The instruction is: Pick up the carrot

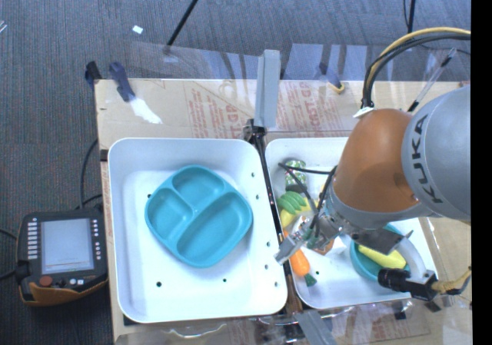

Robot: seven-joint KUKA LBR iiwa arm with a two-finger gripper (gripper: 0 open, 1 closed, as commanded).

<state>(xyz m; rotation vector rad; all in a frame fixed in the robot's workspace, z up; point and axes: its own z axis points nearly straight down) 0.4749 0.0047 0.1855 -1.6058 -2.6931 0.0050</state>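
- Basically, the carrot (pixel 300 263) lies in the right bin (pixel 338 301), near its left wall and near edge, green top pointing near-right.
- Looks like a light, stiff, smooth toy; take it across the orange middle.
- End effector (pixel 307 234) just above it; open or closed, cannot tell.
- Counts: one carrot, two bins, one blue plate (pixel 199 214).

Blue divided plate (pixel 198 215) in the left white bin (pixel 123 259) at frame centre-left, teach pendant (pixel 61 255) at lower left on grey carpet, yellow-green toys (pixel 293 204) in the right bin (pixel 323 145), cardboard-topped desk (pixel 192 109).
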